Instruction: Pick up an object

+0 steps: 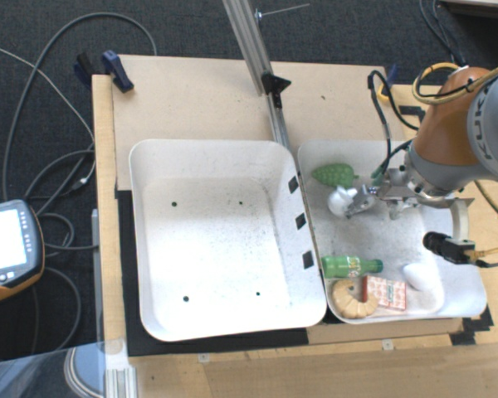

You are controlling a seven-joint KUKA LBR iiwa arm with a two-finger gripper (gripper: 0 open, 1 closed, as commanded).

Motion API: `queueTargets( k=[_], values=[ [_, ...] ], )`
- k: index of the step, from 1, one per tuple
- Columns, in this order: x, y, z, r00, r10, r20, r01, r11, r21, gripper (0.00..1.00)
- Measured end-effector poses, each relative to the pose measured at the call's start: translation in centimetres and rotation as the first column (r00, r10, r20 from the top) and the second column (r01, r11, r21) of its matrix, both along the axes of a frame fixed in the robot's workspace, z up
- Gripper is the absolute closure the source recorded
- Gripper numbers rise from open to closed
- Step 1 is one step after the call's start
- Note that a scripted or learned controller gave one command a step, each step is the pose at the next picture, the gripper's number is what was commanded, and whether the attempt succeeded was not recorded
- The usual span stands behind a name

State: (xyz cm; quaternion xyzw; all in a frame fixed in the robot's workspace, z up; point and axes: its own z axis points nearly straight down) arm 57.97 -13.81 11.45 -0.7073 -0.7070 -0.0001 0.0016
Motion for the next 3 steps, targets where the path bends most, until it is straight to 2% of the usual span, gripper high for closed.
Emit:
queueTargets(
  k=[1,2,3],
  values=[
    [0.0,0.1,1.0,1.0,0.001,0.003,-0.001,1.0,-0.001,1.0],
    [-0.4,0.1,5.6,1.0,0.001,0.007,-0.001,1.0,-0.003,1.0],
    [0.3,-0.4,10.3,1.0,0.002,0.009,-0.002,1.0,-0.004,1.0]
  ],
)
